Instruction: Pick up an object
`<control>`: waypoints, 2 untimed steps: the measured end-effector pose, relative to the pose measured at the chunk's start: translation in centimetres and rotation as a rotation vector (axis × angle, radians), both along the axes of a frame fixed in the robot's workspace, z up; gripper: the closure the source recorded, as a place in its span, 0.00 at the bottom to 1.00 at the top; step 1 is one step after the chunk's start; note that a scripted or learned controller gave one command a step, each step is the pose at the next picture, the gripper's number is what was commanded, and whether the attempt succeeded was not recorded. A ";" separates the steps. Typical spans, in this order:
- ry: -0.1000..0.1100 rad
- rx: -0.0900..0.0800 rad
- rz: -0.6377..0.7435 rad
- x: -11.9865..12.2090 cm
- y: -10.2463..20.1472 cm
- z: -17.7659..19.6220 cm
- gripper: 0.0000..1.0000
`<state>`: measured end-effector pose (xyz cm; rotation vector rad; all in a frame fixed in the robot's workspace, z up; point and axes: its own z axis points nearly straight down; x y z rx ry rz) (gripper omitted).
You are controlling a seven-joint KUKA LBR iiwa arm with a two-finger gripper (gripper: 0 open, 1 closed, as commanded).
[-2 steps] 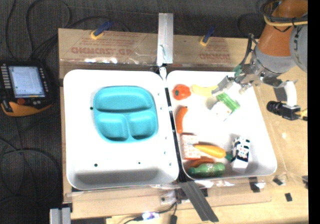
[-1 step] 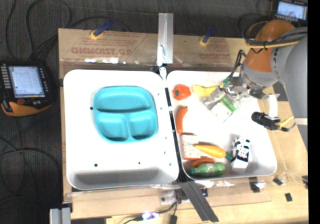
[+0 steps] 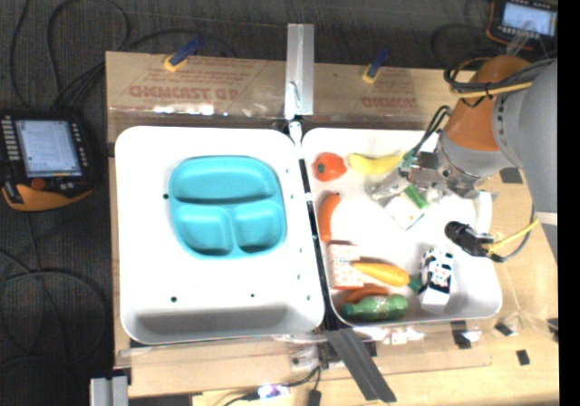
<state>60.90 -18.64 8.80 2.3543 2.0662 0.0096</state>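
Observation:
My gripper (image 3: pixel 399 191) is low in the right bin (image 3: pixel 471 304), near its back, just below a yellow banana (image 3: pixel 376 161). A small white item with a green patch (image 3: pixel 410 207) lies right under it; I cannot tell whether they touch. A red tomato (image 3: pixel 329 166) sits at the back left of that bin, with an orange carrot-like piece (image 3: pixel 328 214) in front of it. Near the front lie a white and red box (image 3: pixel 343 261), a yellow corn cob (image 3: pixel 381 273), a green cucumber (image 3: pixel 373 307) and a black-and-white toy (image 3: pixel 438 273).
The left bin (image 3: pixel 145 304) holds a blue divided tray (image 3: pixel 227 205). The grey arm (image 3: pixel 526 137) comes in over the right bin's right rim. A handheld pendant (image 3: pixel 45 155) lies on the floor to the left, and another (image 3: pixel 524 19) at the top right.

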 end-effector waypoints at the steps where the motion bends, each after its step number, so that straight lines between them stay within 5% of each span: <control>1: 0.001 0.001 0.001 0.1 0.0 0.8 1.00; 2: 0.014 0.001 -0.052 2.9 5.5 9.9 1.00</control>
